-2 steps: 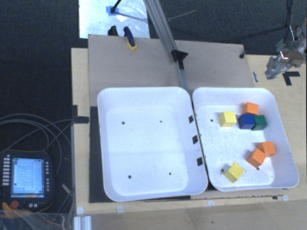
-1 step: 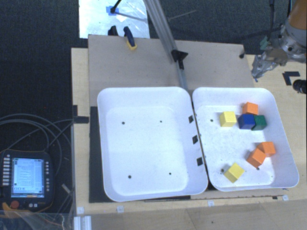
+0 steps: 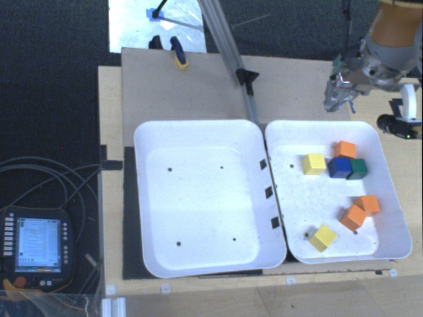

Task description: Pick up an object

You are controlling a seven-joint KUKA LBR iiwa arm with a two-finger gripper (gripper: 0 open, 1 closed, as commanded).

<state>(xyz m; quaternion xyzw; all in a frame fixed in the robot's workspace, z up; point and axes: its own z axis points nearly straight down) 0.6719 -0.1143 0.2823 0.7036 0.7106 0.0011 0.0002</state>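
The right bin [image 3: 386, 246] holds several small blocks. A yellow block [image 3: 314, 164] lies near its upper middle, with an orange block [image 3: 344, 149], a blue block [image 3: 340, 168] and a green block [image 3: 358, 169] clustered to its right. Two orange blocks [image 3: 360, 211] touch each other lower right, and another yellow block [image 3: 323, 237] sits near the front. My gripper [image 3: 337, 100] hangs above the bench just past the right bin's far rim, up and right of the blocks. Nothing shows between its fingers.
The left bin [image 3: 149, 177] sits beside the right one, their rims meeting at small black clips. A grey pole [image 3: 225, 38] slants across the back of the bench. A pendant with cables [image 3: 36, 243] lies at the far left.
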